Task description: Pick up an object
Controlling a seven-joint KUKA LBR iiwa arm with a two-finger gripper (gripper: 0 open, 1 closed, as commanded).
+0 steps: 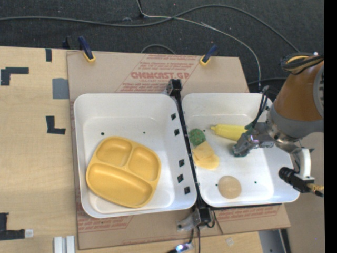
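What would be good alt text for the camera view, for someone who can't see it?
A grey and orange robot arm's tool is low in the right white bin, beside a yellow corn-like piece, with a green piece, a pale yellow piece and a tan disc nearby. The left white bin holds a yellow divided plate.

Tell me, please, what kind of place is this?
Probably a robotics lab test bench, not a kitchen: two shallow white plastic bins on clamped cardboard, a grey and orange robot arm, loose black cables, and toy food such as a yellow plastic corn cob.
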